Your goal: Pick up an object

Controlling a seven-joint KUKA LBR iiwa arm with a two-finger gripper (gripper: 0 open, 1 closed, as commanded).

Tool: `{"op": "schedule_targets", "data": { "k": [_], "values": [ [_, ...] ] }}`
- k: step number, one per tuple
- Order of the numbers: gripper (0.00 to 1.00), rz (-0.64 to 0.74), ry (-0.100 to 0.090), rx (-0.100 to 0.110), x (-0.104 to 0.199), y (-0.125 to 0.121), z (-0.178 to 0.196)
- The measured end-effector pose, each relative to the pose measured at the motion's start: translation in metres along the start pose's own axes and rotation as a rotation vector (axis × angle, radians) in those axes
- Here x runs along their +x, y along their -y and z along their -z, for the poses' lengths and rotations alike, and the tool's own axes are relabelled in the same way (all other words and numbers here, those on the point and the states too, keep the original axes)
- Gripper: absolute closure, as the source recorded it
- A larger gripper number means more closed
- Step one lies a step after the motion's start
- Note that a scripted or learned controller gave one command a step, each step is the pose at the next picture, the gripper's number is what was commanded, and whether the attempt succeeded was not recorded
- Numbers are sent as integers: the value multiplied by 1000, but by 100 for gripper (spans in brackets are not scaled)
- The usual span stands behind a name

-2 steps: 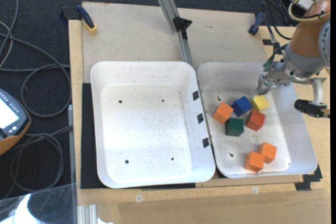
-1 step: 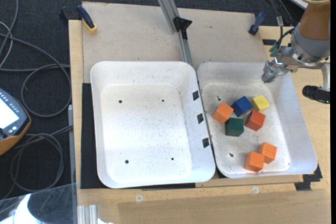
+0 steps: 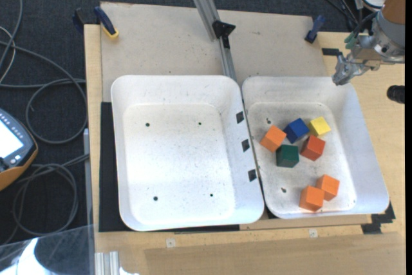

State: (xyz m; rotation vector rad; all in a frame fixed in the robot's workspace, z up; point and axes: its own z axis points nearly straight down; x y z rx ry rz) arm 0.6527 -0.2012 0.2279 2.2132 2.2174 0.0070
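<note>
White right bin (image 3: 364, 138) holding orange cube (image 3: 273, 138), blue cube (image 3: 297, 129), yellow cube (image 3: 320, 126), red cube (image 3: 313, 147), green cube (image 3: 288, 156), two orange cubes (image 3: 320, 192) near front, gripper (image 3: 343, 75) above bin's far right corner, grip state cannot be told.

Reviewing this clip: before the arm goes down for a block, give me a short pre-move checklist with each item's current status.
1. Blocks available in the right bin: ok, seven cubes lie there.
2. Pincer carries nothing: ok, nothing hangs under it.
3. Pincer over a target: not ok, it hangs at the bin's far right corner, away from the cubes.
4. Pincer open for a grasp: cannot tell, too small and blurred.
5. Easy first target: ok, the yellow cube is nearest the pincer, with its right side free, though the blue cube sits close beside it.
6. Crowding: not ok, the two orange cubes at the near edge touch.
</note>
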Motion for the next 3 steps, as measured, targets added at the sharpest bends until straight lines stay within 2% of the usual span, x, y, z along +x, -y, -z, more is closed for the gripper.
{"op": "schedule_targets", "data": {
  "k": [1,2,3],
  "values": [
    [100,0,0,-1,-1,-8,64],
    [100,4,-4,7,53,-21,60],
    [100,4,-5,10,98,-19,58]
  ]
}}
